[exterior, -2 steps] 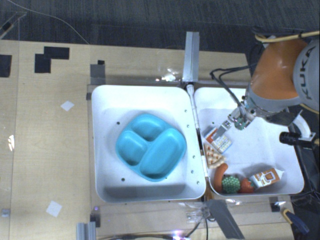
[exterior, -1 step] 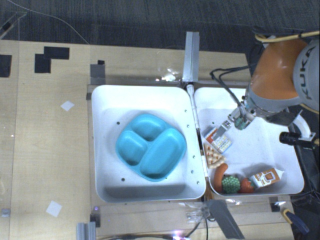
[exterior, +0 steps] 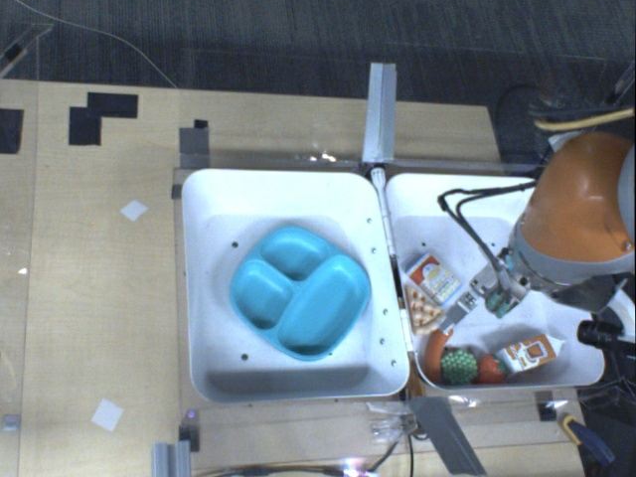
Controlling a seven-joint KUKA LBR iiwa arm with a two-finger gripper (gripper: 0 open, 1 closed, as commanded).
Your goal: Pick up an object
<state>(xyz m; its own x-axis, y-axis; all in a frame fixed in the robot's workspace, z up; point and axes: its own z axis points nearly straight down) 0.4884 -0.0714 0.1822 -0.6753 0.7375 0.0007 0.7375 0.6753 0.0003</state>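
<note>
Gripper (exterior: pixel 459 311) low in the right bin (exterior: pixel 596 366), over the waffle box (exterior: pixel 425 311); finger state unclear; nothing lifted yet, grasp remains.

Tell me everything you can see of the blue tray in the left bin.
The blue tray looks like smooth moulded plastic, light blue, with rounded corners and three compartments: two smaller and one larger. It lies flat, right side up, turned askew, near the middle of the left bin, resting on its floor.
</note>
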